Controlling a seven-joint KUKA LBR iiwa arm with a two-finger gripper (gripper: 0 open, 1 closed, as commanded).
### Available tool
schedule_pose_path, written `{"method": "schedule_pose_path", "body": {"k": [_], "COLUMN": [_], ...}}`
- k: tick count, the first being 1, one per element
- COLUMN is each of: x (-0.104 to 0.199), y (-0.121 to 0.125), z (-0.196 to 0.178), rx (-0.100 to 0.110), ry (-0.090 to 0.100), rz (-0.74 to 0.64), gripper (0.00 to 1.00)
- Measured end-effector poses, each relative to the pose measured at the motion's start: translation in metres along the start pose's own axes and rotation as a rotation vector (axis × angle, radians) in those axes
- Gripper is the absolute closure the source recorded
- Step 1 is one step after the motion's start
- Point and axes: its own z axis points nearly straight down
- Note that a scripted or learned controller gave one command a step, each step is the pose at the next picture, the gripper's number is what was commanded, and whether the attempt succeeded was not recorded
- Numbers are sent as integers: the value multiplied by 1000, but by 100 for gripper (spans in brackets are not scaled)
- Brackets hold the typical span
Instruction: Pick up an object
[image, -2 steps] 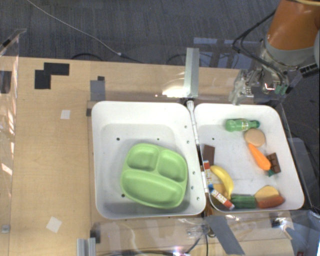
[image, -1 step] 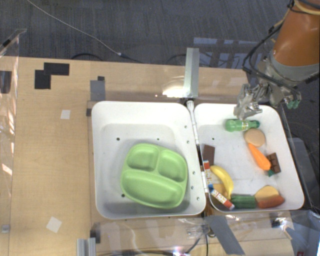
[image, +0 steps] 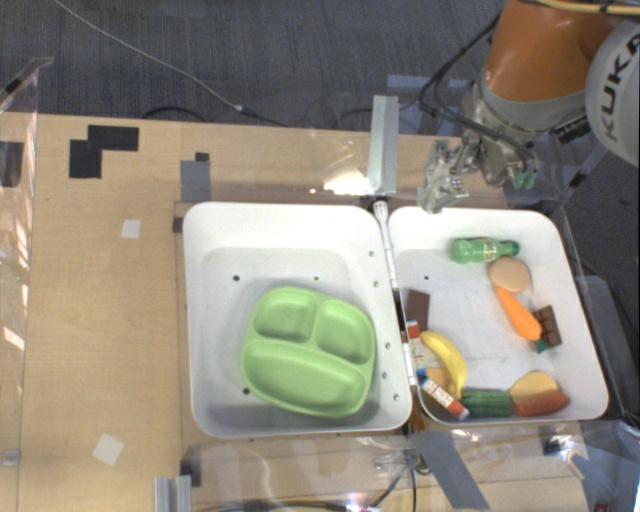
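Observation:
My gripper (image: 445, 185) hangs above the back left corner of the right bin (image: 575, 270), with nothing visible between its fingers. In that bin lie a green bottle (image: 482, 249), a tan round piece (image: 510, 274), an orange carrot (image: 519, 313), a brown chocolate bar (image: 546, 324), a yellow banana (image: 446, 359), a dark brown block (image: 416, 310), a green cucumber (image: 486, 402), a bread-like piece (image: 538, 393) and a small red and white item (image: 445, 397). The left bin (image: 215, 260) holds a green divided plate (image: 308, 350).
A metal post (image: 384, 150) stands behind the seam between the two bins. Clear plastic panels ring the bench. Black tape marks (image: 98, 148) lie on the wooden top at the far left.

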Motion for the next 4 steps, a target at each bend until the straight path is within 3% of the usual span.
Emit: {"method": "schedule_pose_path", "body": {"k": [2,3,4], "x": [-4,-8,-11], "y": [-2,54,53], "z": [-29,18,1], "rx": [4,-1,1], "ry": [-24,6,-10], "rz": [1,-85,-84], "gripper": [100,100,100]}}
